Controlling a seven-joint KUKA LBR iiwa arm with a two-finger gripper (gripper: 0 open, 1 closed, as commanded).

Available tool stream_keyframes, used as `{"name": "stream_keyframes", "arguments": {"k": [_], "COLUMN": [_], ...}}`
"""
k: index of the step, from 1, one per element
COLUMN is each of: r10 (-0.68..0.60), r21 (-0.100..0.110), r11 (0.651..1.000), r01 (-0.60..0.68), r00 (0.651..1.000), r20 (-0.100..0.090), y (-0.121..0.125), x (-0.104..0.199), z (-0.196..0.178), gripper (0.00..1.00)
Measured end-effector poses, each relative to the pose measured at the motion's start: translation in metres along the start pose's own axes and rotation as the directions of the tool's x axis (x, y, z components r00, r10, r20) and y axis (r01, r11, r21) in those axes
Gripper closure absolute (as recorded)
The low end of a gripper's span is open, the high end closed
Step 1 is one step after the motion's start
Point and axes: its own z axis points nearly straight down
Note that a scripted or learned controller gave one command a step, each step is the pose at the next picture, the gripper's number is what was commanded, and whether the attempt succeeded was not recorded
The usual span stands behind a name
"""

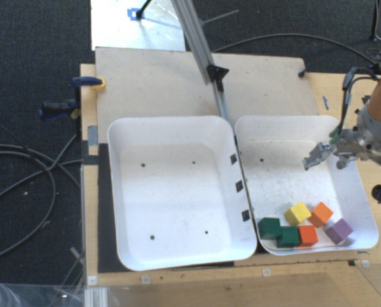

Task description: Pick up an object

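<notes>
Several small blocks lie bunched in the near right corner of the right bin: a yellow block, an orange block, a purple block, a red-orange block, a green block and a dark green block. My gripper hangs over the right side of this bin, well behind the blocks. It is open, with nothing between its fingers.
The left bin stands beside the right one, their rims meeting in the middle. A slanted metal pole crosses the board behind the bins. Cables lie on the dark floor to the left, and a blue clamp grips the board's left edge.
</notes>
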Motion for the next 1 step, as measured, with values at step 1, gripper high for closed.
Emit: {"name": "stream_keyframes", "arguments": {"k": [1], "r10": [0.003], "r21": [0.007], "r11": [1.0], "r01": [-0.003], "r00": [1.0], "r20": [0.0], "y": [-0.002], "x": [-0.0269], "z": [0.1396], "gripper": [0.0]}}
